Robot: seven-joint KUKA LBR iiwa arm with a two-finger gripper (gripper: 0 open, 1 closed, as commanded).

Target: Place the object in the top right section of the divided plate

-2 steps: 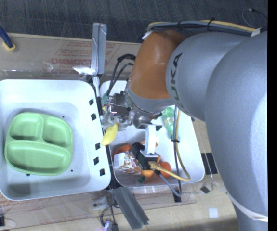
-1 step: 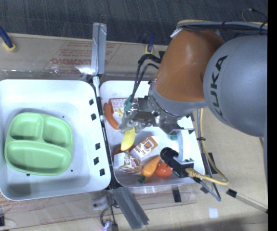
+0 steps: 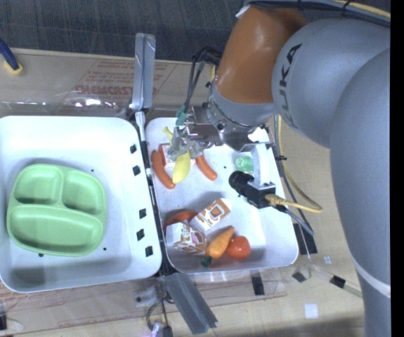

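Observation:
A green divided plate [image 3: 19, 225] lies in the left bin [image 3: 68, 135], with its top right section [image 3: 83, 189] bare. My gripper [image 3: 181, 143] hangs low over the upper left part of the right bin [image 3: 277, 241], directly above the top end of a yellow banana [image 3: 181, 168]. A red-orange sausage [image 3: 162, 170] lies just left of the banana and another sausage [image 3: 206, 167] just right of it. The gripper's body hides the banana's upper end, and I cannot tell whether it touches the banana.
The right bin also holds a small green item [image 3: 244, 163], two patterned cartons [image 3: 213, 215] [image 3: 186, 239], a carrot [image 3: 220, 242] and a tomato [image 3: 239, 248]. A black connector [image 3: 249, 187] with a yellow cable sticks out over the bin. The arm's bulk covers the right side.

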